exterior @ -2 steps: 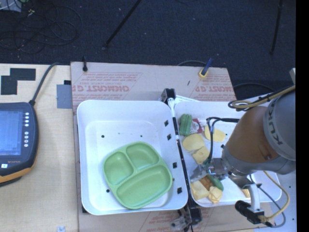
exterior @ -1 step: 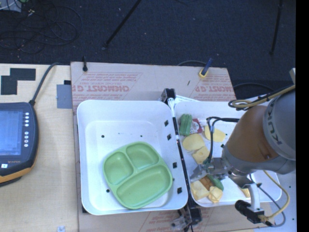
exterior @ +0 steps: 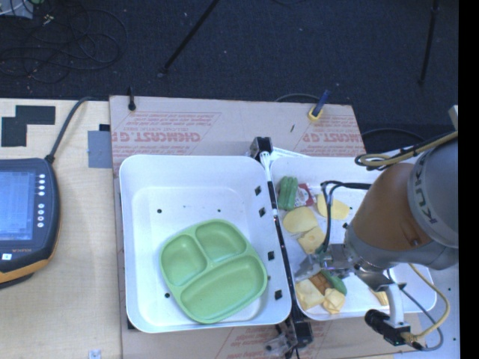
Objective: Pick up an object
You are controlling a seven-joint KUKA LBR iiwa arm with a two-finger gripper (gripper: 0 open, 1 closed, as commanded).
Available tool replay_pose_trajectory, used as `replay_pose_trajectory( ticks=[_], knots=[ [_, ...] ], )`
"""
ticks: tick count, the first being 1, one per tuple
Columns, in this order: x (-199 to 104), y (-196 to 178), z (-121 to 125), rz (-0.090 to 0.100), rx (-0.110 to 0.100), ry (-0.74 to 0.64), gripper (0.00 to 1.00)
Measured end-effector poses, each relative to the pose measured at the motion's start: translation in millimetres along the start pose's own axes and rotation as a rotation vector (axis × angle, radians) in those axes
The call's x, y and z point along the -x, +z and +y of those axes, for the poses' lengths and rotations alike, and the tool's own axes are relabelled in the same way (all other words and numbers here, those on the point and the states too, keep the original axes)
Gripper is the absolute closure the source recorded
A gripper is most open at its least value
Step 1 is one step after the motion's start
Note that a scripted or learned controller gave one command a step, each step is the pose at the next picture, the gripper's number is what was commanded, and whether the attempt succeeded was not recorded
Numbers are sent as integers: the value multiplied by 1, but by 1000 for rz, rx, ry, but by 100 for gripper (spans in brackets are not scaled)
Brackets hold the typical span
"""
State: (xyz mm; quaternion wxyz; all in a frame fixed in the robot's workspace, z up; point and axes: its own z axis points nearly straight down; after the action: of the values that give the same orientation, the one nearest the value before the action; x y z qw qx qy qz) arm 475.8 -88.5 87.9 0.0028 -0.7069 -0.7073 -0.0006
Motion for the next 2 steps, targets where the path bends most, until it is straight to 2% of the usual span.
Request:
replay_pose_trajectory(
  ticks=[1,2],
  knots=[
    [-5,0,0,-6,3,2,0],
    [1,0,14,0,-3,1,0]
  ],
)
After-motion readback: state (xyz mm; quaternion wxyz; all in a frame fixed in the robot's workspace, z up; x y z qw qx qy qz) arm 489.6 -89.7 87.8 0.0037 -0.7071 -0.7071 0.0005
